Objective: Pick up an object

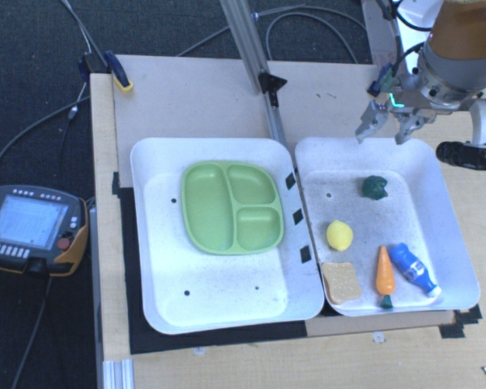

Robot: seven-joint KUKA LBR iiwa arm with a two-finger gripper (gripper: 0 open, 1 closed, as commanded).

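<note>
The right bin (449, 217) holds a dark green broccoli piece (375, 187), a yellow lemon (338, 235), a slice of bread (341, 282), an orange carrot (385, 272) and a blue bottle (412, 268). My gripper (386, 132) hangs open above the bin's far edge, its two fingers spread with nothing between them. It is above and beyond the broccoli, well apart from every object.
The left bin (158, 298) carries a light green divided plate (232, 207). A metal pole (247, 39) slants down to the gap between the bins. A teach pendant (31, 229) lies off the bench at left, with cables on the floor behind.
</note>
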